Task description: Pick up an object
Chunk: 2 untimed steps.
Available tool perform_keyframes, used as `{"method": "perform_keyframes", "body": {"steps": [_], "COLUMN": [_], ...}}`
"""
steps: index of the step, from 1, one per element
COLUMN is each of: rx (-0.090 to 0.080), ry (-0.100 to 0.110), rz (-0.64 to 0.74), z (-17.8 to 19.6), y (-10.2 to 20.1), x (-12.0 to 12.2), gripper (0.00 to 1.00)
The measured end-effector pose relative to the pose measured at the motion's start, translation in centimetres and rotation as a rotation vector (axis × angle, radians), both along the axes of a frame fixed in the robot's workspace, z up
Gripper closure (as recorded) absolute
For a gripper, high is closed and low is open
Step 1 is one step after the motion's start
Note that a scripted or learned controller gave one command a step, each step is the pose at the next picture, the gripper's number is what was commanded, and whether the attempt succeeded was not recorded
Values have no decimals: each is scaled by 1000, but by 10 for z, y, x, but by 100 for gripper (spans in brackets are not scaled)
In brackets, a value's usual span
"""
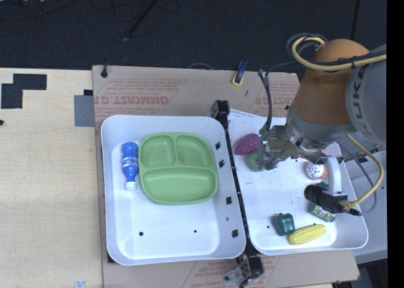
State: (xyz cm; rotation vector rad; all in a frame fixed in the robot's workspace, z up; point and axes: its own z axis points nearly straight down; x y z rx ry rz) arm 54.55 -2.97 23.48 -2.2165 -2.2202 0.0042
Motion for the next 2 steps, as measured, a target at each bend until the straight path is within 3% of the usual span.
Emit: {"method": "perform_keyframes", "body": {"steps": [1,2], "rx": [-1,-1], "ry": [1,-2], "rz": [-1,-2], "z": [-8,-3], "y": [7,-1], "x": [-11,4], "gripper": [100,100]}}
